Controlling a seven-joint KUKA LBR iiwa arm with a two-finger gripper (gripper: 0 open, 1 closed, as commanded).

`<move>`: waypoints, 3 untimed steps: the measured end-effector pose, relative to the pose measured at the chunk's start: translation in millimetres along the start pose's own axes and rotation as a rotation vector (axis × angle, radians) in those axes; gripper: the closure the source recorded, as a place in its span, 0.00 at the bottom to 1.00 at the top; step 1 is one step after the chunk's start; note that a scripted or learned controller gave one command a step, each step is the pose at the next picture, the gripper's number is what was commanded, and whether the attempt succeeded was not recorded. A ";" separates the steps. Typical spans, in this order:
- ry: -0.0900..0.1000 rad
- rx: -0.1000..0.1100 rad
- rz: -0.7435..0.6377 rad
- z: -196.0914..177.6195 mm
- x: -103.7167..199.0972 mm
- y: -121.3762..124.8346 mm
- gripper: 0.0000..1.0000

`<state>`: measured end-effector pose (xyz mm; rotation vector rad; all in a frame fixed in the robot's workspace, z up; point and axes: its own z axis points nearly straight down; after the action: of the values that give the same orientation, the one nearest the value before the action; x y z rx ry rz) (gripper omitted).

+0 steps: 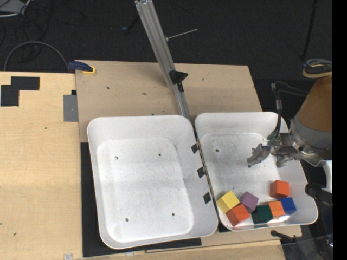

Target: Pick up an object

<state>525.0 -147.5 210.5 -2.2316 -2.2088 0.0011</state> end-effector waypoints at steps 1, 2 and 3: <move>0.000 0.000 0.002 -9.5 -0.7 0.0 1.00; 0.003 -0.002 -0.019 -39.6 81.5 14.8 1.00; 0.001 0.007 -0.015 10.7 86.2 24.9 1.00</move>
<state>550.8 -61.5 199.8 -2.2108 -2.2220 0.0083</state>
